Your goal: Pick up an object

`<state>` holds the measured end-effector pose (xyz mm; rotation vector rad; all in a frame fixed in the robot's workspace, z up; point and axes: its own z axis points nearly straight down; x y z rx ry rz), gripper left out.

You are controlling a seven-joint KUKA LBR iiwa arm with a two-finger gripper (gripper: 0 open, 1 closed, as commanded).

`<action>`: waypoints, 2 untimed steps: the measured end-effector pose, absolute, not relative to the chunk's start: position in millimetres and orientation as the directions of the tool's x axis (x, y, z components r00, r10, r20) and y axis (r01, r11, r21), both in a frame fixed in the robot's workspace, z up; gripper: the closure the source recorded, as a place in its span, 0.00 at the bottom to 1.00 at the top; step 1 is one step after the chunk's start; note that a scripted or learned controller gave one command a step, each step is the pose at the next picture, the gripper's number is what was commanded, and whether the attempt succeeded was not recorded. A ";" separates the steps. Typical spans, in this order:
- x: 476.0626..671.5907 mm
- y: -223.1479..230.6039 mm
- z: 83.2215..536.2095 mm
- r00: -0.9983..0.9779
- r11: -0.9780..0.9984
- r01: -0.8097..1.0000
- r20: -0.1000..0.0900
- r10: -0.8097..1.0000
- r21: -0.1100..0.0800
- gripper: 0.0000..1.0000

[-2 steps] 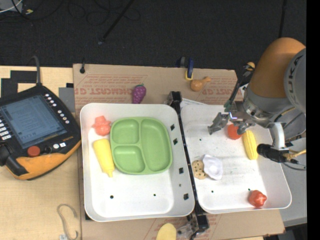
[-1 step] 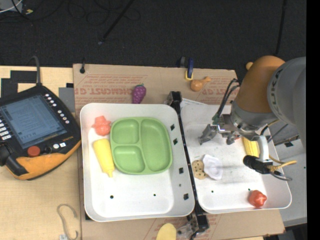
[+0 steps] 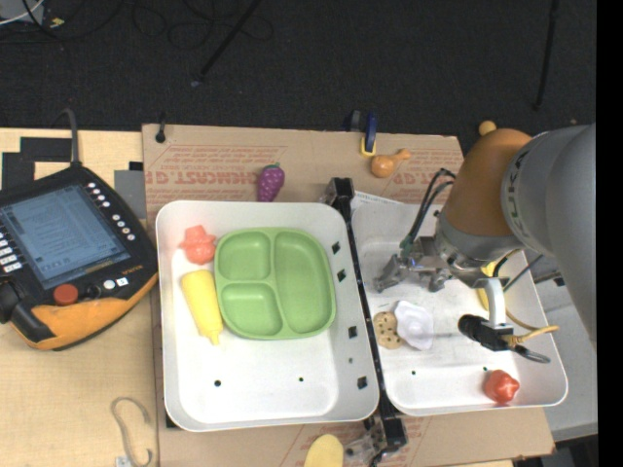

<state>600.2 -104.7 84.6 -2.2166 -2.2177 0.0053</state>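
Observation:
My gripper [image 3: 409, 278] hangs low over the back left part of the right bin [image 3: 545, 392], its grey fingers spread open with nothing between them. Just in front of it lie a white and lilac object [image 3: 415, 325] and a brown cookie [image 3: 386, 329]. A red fruit-like toy [image 3: 501, 386] rests near that bin's front right corner. In the left bin [image 3: 263, 397] a green divided plate [image 3: 274, 282] lies flat, with a yellow corn-like toy [image 3: 202, 304] and a pink-red toy [image 3: 198, 245] to its left.
On the cardboard behind the bins lie a purple grape toy [image 3: 271, 181] and an orange gourd toy [image 3: 387, 162]. A yellow object [image 3: 324, 450] sits at the front edge. A teach pendant [image 3: 68, 251] rests on the bench to the left. The arm's body covers the right bin's back right.

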 end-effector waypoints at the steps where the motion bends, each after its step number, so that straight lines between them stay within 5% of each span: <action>1: 600.9 -106.3 97.1 0.004 -0.004 1.000 0.002 1.000 -0.004 1.00; 2: 601.2 -99.7 142.6 0.001 -0.001 1.000 0.000 1.000 0.002 1.00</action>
